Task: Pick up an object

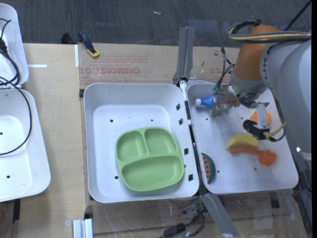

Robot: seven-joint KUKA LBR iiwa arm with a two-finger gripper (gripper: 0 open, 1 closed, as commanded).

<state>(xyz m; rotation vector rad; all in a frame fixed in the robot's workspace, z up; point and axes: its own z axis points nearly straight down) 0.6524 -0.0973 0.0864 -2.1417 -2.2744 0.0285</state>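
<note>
My gripper (217,108) is low in the far left part of the right bin (247,182), just right of a small blue and white object (203,102) near the bin's back wall. Whether it touches that object is unclear. A yellow banana (241,141) lies in the bin's middle, with an orange-red piece (263,156) touching its right end. An orange object (260,117) sits further back, partly hidden by the wrist. A watermelon slice (207,166) rests against the bin's left wall near the front.
The left bin (99,133) holds a green divided plate (148,158) toward its front. A divider (187,118) separates the two bins. The grey arm (287,73) covers the right bin's back right corner.
</note>
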